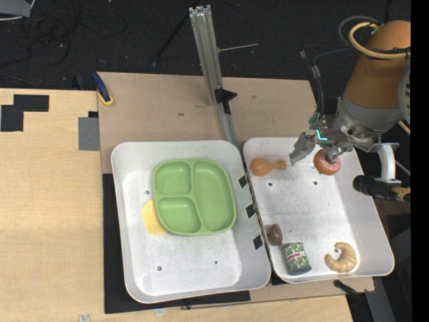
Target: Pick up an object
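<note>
Above the right bin, the tool is seen spread wide, with a pink doughnut just beside one finger, not gripped. Within that bin, a croissant, can and orange gourd are found; a green tray is held in the left bin.

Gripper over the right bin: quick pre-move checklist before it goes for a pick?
1. Gripper above the right bin: ok.
2. Donut clamped between fingers: cannot tell.
3. Other targets reachable in that bin: orange drumstick-shaped toy, brown piece, can, croissant: ok.
4. Can and brown piece spaced apart: ok.
5. Green divided plate in the left bin, clear of the arm: ok.
</note>
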Robot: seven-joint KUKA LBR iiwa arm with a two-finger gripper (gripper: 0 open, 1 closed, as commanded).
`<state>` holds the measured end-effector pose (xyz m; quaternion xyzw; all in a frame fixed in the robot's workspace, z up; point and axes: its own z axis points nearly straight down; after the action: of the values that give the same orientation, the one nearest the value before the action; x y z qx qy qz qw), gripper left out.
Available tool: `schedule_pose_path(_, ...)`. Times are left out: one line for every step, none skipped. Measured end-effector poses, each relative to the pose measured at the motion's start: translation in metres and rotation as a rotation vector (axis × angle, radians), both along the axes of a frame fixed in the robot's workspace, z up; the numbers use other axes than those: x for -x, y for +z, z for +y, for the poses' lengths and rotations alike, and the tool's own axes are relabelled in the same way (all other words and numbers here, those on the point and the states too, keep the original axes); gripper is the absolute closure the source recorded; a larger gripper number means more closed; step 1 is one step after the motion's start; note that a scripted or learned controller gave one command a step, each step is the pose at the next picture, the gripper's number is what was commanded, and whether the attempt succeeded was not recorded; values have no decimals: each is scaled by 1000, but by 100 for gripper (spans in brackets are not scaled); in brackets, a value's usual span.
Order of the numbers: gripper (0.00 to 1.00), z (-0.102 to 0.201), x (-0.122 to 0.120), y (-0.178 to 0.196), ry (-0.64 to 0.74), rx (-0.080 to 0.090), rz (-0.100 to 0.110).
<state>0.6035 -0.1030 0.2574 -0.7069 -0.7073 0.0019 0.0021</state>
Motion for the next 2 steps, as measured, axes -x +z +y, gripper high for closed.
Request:
schedule_pose_path(0,0,-1,1,0,0,-3)
schedule_pose_path(0,7,-5,-60,1,-1,3)
